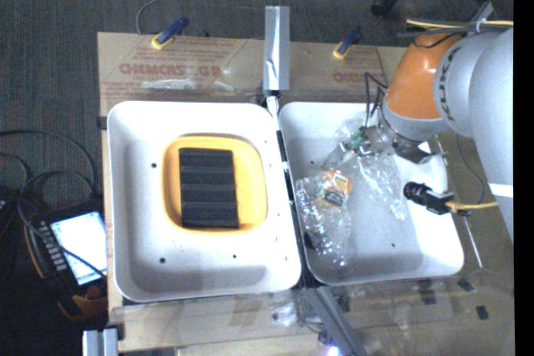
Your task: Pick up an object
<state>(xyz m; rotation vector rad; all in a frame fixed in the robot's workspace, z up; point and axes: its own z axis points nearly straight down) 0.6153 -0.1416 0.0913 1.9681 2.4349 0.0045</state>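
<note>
- Two shallow white bins side by side on a brown cardboard-covered bench; smooth moulded plastic, rounded corners, matte walls
- Left bin: holds a yellow tray, rounded-square, glossy rim, lying flat near the bin's middle
- Inside the tray, a black block, rectangular, ribbed crosswise into four raised bands, dull finish
- Right bin: holds a clear bag, crinkled thin film, shiny with highlights, sprawled from the bin's upper middle down toward its lower left corner
- Inside the bag, a small orange-and-dark packet, blurred, shape hard to tell
- Arm reaching in from the right: smooth grey rounded casing, glossy orange band above the wrist, over the right bin's upper right part
- Gripper low at the bag's upper end, touching or just above the crumpled film; hidden under the wrist and mixed with the film's glare, so cannot tell how far apart it stands or whether anything is caught
- Black cylindrical fitting with a thin yellow cable, beside the arm over the right bin
- Two blue-and-yellow clamps on the bench's far edge, well apart
- Grey metal post upright between the bins at the far side
- Dark coarse carpet around the bench
</note>
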